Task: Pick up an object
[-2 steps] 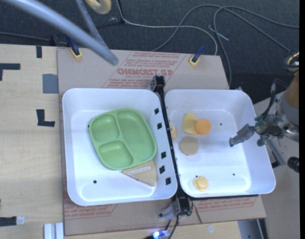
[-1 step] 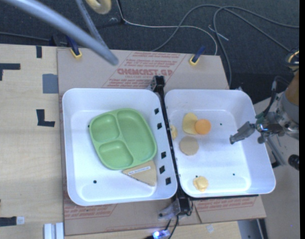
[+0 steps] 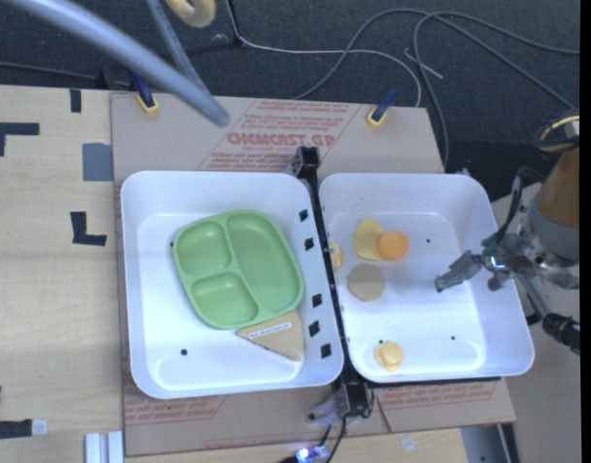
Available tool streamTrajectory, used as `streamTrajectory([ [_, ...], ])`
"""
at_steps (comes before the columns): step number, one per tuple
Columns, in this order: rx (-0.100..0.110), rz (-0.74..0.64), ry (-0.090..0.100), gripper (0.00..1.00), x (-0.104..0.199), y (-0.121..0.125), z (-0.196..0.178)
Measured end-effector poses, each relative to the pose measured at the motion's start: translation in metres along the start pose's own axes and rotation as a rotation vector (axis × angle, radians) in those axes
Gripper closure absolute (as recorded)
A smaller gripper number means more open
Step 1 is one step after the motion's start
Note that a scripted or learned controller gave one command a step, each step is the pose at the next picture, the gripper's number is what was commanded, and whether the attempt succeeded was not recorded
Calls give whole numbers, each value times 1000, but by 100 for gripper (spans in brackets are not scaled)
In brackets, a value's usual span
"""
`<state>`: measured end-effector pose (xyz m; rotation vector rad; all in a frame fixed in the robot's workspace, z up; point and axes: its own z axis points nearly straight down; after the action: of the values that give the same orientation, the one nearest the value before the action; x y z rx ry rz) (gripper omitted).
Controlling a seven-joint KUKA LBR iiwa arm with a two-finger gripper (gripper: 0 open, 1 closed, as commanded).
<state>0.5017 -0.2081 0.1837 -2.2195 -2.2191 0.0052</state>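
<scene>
1. The tool (image 3: 454, 276) hangs over the right bin's (image 3: 469, 201) right side; I cannot tell its state.
2. An orange ball (image 3: 393, 246) lies left of it, touching a yellow piece (image 3: 368, 236).
3. A green divided plate (image 3: 239, 267) fills the left bin (image 3: 141, 258).

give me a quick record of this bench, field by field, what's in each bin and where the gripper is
left bin: green three-compartment plastic tray, tan wedge-shaped piece by its lower corner
right bin: orange ball touching a pale yellow piece, round tan disc below them, small yellow object near the front wall
gripper: over the right bin's right side, apart from every object
held: nothing visible between the fingers
</scene>
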Motion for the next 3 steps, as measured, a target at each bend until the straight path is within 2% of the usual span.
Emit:
streamTrajectory([
  [2, -3, -1, -1, 0, 9, 1, 99],
  [3, -8, -1, -3, 100, 8, 3, 85],
])
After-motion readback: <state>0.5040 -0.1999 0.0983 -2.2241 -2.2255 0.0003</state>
